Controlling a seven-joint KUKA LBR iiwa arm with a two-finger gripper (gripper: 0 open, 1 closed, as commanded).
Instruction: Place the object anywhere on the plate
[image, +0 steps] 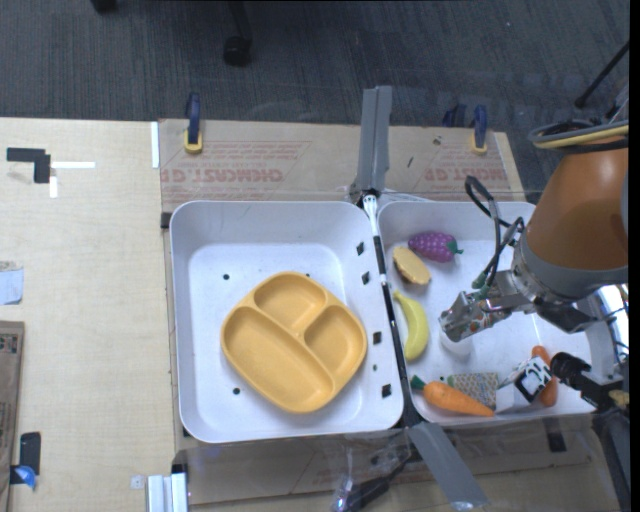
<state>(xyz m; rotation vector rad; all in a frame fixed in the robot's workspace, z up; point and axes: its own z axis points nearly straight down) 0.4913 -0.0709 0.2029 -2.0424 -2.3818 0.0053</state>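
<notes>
Hand: the hand (462, 322) hangs over the right bin (500, 214), near its middle, on the grey arm (580, 215) with the orange band.
Hand state: cannot tell whether it is spread or pressed together; nothing shows clearly between its tips.
Plate: one yellow plate (293, 341) with three compartments lies in the left bin (195, 300), well apart from the hand.
Banana: one banana (412, 325), just left of the hand, along the bin's left wall.
Grapes: one purple bunch of grapes (433, 245), above the hand.
Bread: one tan bread piece (411, 266), between grapes and banana.
Carrots: two; one carrot (456, 398) below the hand, a smaller carrot (545, 376) at lower right.
Sponge: one speckled sponge (476, 384), touching the larger carrot.
Bins: two, side by side on the bench (80, 300).
</notes>
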